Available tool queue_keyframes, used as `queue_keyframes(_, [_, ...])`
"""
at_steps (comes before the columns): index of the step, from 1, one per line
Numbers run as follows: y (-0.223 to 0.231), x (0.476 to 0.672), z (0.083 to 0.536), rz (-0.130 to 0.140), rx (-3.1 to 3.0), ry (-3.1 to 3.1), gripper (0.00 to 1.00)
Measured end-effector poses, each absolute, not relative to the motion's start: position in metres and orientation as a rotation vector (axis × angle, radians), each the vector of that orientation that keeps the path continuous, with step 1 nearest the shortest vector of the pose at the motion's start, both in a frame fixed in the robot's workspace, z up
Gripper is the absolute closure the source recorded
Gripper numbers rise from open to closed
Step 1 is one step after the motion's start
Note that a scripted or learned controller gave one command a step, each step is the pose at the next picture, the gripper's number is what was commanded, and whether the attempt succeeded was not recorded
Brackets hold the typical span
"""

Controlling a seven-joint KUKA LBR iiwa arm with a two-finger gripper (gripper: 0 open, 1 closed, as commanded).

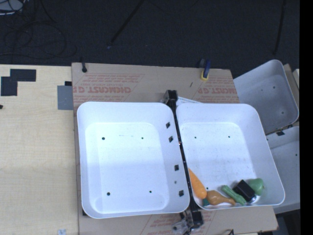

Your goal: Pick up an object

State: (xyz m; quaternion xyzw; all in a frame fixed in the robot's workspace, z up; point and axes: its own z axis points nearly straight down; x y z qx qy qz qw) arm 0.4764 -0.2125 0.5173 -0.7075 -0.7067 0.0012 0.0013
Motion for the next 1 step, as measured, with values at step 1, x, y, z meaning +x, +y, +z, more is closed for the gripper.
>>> queue_keyframes(1, [-0.2127,0.4762,0.4755,0.005,-2.219,-2.217,1.0])
